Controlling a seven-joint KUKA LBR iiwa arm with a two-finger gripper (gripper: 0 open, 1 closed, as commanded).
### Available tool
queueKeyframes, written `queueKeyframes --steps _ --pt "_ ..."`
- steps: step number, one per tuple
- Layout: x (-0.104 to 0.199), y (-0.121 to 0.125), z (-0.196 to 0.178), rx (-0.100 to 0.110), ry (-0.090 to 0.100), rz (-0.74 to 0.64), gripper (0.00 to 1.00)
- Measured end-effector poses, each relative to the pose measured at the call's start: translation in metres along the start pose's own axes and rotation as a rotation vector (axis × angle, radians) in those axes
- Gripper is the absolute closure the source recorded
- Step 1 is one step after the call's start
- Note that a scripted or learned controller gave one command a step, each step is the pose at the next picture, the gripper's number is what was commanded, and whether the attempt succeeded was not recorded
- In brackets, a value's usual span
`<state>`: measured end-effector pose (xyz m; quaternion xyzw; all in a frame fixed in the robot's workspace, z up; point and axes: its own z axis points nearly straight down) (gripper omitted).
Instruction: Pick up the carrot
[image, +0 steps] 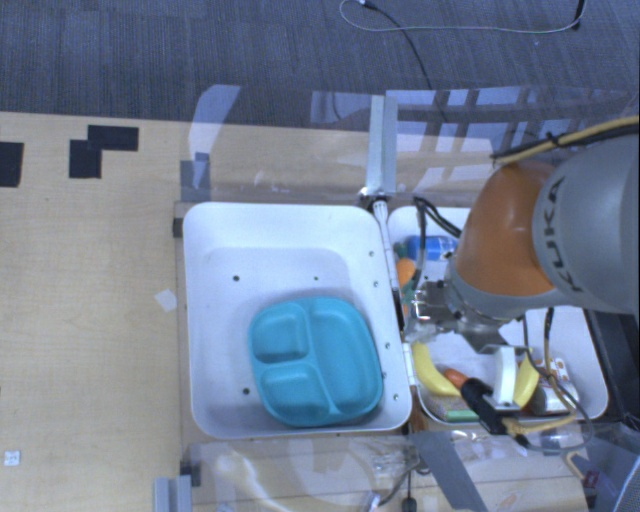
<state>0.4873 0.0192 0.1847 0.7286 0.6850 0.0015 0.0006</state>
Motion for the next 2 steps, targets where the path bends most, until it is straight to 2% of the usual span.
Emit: queueKeyframes --steps 1,2 --pt "-0.08 0.006 -0.06 -0.003 -0.002 0.041 1.0" --pt "-0.014 0.002 -0.081 -0.004 -0.001 -0.142 1.0"
